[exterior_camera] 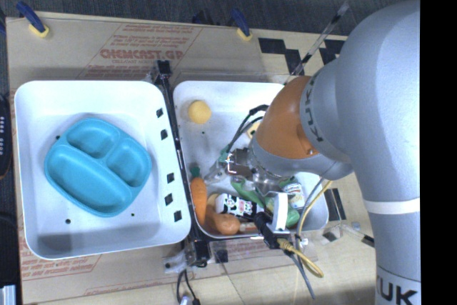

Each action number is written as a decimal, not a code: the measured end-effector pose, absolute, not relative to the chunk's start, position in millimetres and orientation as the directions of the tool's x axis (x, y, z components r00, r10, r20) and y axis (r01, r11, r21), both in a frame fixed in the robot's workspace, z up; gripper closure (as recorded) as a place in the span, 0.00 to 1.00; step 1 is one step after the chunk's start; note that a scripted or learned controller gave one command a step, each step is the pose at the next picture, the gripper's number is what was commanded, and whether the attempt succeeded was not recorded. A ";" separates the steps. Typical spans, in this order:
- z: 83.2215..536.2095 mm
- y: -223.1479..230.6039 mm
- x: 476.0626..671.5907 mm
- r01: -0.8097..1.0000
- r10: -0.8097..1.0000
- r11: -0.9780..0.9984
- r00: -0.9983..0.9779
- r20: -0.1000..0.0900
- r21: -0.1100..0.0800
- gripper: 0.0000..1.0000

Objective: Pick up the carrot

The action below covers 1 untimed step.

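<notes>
The big grey arm [371,103] is seen closest, and its end effector [260,186] is hidden, so open or shut cannot be told. The carrot [198,200] lies by the right bin's [235,93] left wall, near its front corner. It looks light, hard and smooth, and is best gripped across its middle.

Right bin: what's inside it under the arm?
In the right bin: a yellow ball near the back, the carrot along the left wall, a black-and-white item and an orange-brown piece at the front. The arm covers the rest.
</notes>
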State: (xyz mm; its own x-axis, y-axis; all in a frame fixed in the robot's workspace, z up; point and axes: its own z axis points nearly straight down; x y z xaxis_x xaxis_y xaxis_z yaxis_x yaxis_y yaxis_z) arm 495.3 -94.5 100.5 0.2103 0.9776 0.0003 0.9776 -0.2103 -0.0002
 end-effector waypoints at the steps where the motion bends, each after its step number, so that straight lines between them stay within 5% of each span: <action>1: 97.2 -97.4 519.0 0.772 0.772 -0.635 0.635 0.005 0.000 0.00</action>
